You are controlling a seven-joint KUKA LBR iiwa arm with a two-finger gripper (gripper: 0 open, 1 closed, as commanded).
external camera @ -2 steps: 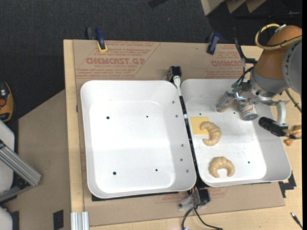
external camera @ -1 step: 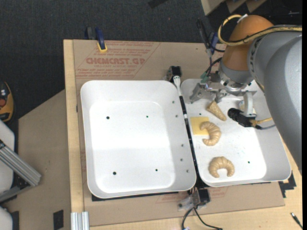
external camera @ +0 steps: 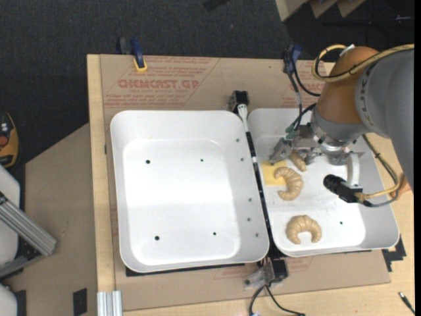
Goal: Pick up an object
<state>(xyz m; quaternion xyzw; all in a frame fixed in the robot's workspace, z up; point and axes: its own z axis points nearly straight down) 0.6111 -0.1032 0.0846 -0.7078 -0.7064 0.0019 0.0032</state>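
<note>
- Reaching in from the right: grey arm with orange band (external camera: 368, 84), wrist above shallow white right-hand bin (external camera: 378, 226).
- Shallow white left-hand bin (external camera: 177, 189) alongside.
- Two-finger gripper (external camera: 293, 151): fingers spread, nothing between them.
- Two tan croissants: one (external camera: 289, 182) just below gripper, one (external camera: 303, 228) nearer front rim.
- Flat yellow square (external camera: 269, 172) touching upper croissant.

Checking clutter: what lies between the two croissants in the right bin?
In the camera view, bare white bin floor separates the upper croissant from the lower croissant; nothing lies between them.

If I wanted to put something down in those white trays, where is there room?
The left bin is bare white floor wall to wall. The right bin is crowded: gripper, two croissants, a yellow piece. Only its near-right corner is free.
</note>
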